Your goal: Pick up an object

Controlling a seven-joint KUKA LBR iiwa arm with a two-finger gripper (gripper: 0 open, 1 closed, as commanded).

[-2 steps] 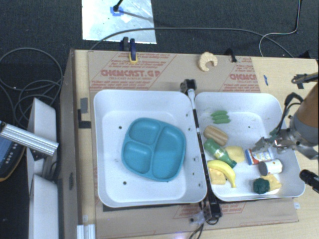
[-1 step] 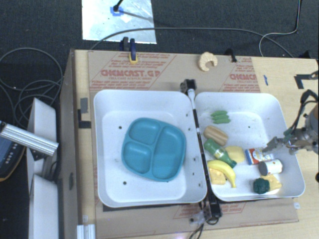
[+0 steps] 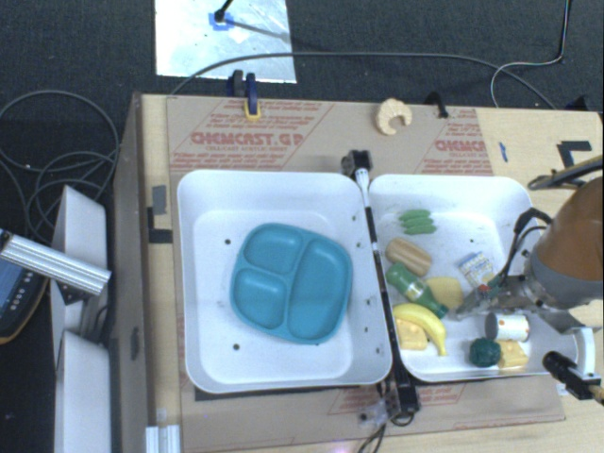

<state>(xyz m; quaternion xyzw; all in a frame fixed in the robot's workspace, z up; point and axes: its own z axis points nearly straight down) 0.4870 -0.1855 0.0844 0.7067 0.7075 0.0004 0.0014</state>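
The right bin [image 3: 491, 192] holds several toy foods: a green pea pod [image 3: 415, 221], a tan bread roll [image 3: 408, 253], a green bottle [image 3: 413, 286], a yellow lemon [image 3: 446, 293], a banana [image 3: 422, 325], a small printed packet [image 3: 477, 269], a white can [image 3: 511, 327], a dark green lump [image 3: 484, 351] and a pale yellow block [image 3: 514, 354]. My gripper [image 3: 483, 296] reaches in from the right, low over the bin between the lemon, the packet and the white can. The grey wrist [image 3: 559, 289] and orange band [image 3: 578, 239] sit behind it. I see nothing held.
The left bin [image 3: 203, 206] carries a blue divided plate [image 3: 289, 282]. A beige croissant-shaped toy [image 3: 394, 116] lies on the cardboard behind the bins. A black divider clamp [image 3: 358, 165] stands between the bins. Cables run across the dark floor.
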